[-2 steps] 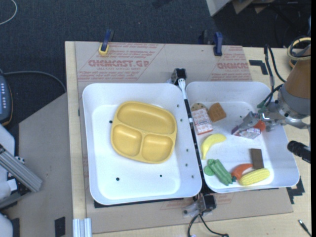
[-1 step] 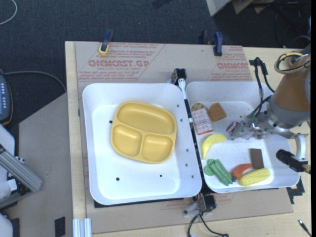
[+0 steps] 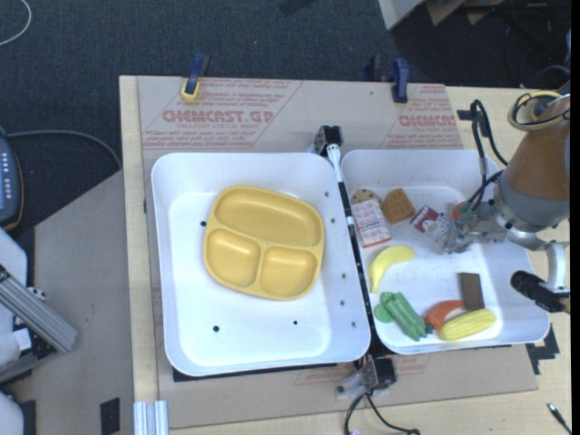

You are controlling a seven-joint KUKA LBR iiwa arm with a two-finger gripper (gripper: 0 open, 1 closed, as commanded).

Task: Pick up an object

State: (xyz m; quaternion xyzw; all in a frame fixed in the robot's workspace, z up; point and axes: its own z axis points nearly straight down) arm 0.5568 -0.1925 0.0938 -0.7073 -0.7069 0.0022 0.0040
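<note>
A yellow divided plate (image 3: 264,242) sits in the left bin (image 3: 172,270), while in the right bin (image 3: 507,332) the banana (image 3: 390,264), pea pod (image 3: 401,315) and corn (image 3: 467,324) lie near the gripper (image 3: 450,231), whose grip I cannot tell.

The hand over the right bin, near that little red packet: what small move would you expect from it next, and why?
Probably a short drop straight down, then a close. The hand sits low in the right bin, right by the small red packet, and nothing shows between its fingers. The banana and the chocolate bar lie farther off, so the packet looks like the nearest target. How the fingers stand is too blurred to tell.
</note>
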